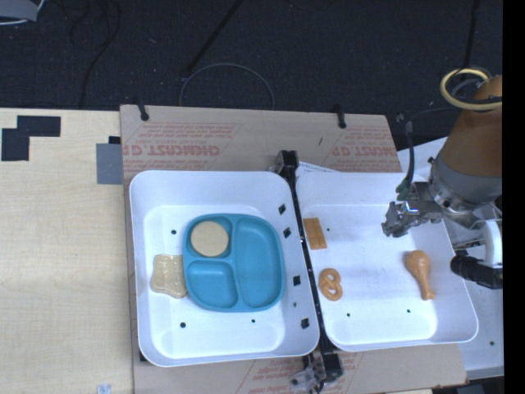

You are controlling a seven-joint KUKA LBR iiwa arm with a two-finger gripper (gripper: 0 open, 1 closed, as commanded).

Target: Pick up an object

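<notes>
My gripper (pixel 398 220) hangs over the upper right part of the right bin (pixel 369 335), and I see nothing in it. A tan drumstick (pixel 420 273) lies below and slightly right of it, apart from it. Near the bin's left wall are a brown pretzel (pixel 330 284) and, above it, an orange-brown rectangular cracker (pixel 313 233). In the left bin (pixel 156 335) a blue divided plate (pixel 246 281) carries a round beige biscuit (pixel 208 239) in its upper left compartment. A pale slice of toast (pixel 168 275) lies against the plate's left edge.
The black divider (pixel 299 253) between the bins runs top to bottom. Brown cardboard (pixel 246 142) lies under both bins, and a wooden bench top (pixel 57 253) stretches to the left. White floor shows in the middle of the right bin.
</notes>
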